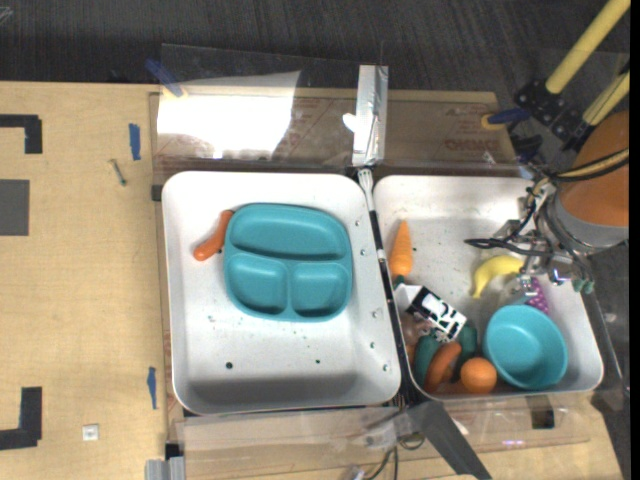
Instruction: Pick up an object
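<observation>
Starting at the left, I am looking across the bare wooden bench [70, 268] to the left bin [180, 298]. A teal divided plate [288, 260] is lying in the middle of it, and a small orange sausage-shaped piece [210, 238] is leaning against the plate's left edge.

Crossing the divide, I am moving into the right bin [440, 198], where the pickable things are crowding together. An orange carrot [400, 248] is lying along the bin's left wall. Just below it a black-and-white toy [437, 313] is sitting tilted. Under that, a dark green piece [428, 350] and a reddish-orange piece [444, 365] are pressing against each other in the near left corner. An orange ball [480, 374] is resting beside them, touching the teal bowl [525, 345], which is standing upright in the near right part of the bin.

Above the bowl, a yellow banana-like piece [495, 273] is lying on the bin floor, and a small purple thing [540, 296] is showing between it and the bowl's rim.

The gripper [530, 266] is hanging right over that spot, just beside the yellow piece. I cannot tell whether it is parted or closed; dark wiring is cluttering it. I am seeing nothing gripped. The arm [600, 173] is reaching in from the right.
</observation>
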Controlling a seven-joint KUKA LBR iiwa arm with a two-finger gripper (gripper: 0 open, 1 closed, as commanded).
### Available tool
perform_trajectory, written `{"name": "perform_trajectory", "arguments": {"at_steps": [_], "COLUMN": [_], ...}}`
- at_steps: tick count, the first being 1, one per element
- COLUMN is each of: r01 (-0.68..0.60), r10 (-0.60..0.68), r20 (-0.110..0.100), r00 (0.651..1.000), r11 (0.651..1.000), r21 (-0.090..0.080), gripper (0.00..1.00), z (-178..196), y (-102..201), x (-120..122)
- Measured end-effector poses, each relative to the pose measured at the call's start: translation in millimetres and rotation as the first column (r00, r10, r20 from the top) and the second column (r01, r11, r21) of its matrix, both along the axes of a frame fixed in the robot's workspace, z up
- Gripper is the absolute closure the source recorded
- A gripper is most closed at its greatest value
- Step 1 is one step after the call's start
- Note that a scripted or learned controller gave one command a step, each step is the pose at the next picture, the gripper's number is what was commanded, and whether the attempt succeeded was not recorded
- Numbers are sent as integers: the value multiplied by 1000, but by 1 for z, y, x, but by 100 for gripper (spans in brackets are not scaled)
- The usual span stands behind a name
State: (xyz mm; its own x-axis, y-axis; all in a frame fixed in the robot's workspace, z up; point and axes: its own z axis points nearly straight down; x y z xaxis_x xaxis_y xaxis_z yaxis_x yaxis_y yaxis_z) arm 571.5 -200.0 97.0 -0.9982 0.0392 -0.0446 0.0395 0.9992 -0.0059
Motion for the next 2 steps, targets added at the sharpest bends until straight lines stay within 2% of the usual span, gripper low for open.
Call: {"name": "perform_trajectory", "arguments": {"at_steps": [1,2], "r01": [-55,-53], "r10": [55,53], "r20": [-33,-20], "r00": [998,998], "r11": [998,999], "r21": [9,5], "gripper": [0,100], "z": [-9,6], "y": [70,68], "x": [70,73]}}
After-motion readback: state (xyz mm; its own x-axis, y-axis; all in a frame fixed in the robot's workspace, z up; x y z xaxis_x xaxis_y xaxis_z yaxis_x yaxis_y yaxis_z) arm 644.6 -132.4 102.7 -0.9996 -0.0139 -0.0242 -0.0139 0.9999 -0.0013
